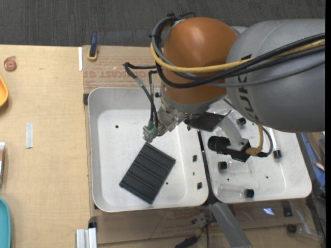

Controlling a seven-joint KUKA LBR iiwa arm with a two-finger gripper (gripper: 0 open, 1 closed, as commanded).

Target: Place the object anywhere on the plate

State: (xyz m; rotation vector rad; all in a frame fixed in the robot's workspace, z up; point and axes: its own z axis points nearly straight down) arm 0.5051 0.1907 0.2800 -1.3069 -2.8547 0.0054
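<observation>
1. The dark ribbed plate [148, 172] is lying flat and slantwise in the left bin [103, 138], toward its near side, with nothing resting on it.
2. The gripper [150, 133] is hanging just beyond the plate's far corner, low over the bin floor. Whether it is released, clenched or grasping anything, I cannot tell. A greenish bit [149, 129] is showing at its tip, and it could be the object or part of the tool.
3. Judging from this, the placing step is looking unfinished: the gripper is sitting beside the plate and not over it.
4. The next move is likely calling for a short shift toward the near side, bringing the tip over the ribbed face before lowering and letting go. The ribs may be letting a small thing settle unevenly.
5. The grey arm [279, 71] is reaching in from the right, covering the far part of the right bin [289, 174], where small black pieces [249, 192] are lying scattered.
6. Both bins are sitting on printed cardboard [111, 68], with the pale wooden bench [46, 180] spreading to the left.
7. A blue clamp [93, 41] is gripping the far edge, and dark carpet [77, 9] is showing beyond.
</observation>
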